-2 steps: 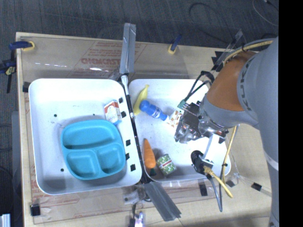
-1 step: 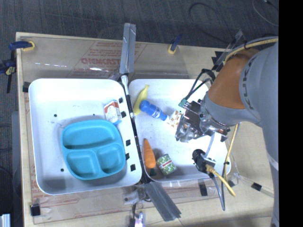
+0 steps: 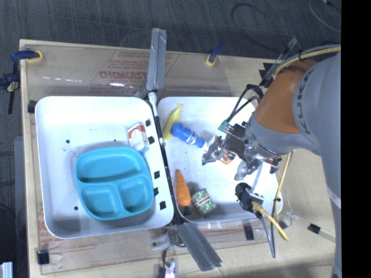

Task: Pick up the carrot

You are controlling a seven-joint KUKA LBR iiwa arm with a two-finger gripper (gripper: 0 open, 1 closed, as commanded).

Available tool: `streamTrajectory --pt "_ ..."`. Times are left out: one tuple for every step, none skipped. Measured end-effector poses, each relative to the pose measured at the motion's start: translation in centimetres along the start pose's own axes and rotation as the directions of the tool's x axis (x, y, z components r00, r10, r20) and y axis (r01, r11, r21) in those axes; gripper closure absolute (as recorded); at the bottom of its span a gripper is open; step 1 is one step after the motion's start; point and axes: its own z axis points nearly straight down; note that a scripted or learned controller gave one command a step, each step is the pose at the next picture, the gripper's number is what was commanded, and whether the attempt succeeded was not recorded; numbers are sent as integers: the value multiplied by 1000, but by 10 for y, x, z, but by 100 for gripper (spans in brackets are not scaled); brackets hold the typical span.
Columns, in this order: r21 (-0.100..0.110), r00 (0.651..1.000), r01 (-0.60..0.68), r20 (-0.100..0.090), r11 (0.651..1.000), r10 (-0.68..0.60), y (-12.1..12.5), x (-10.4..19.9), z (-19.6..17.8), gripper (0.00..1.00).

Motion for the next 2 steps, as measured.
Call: streamTrajectory --pt "-14 985 171 1 985 -171 -10 12 -16 0" --pt "-35 963 269 17 963 -268 -10 20 140 0"
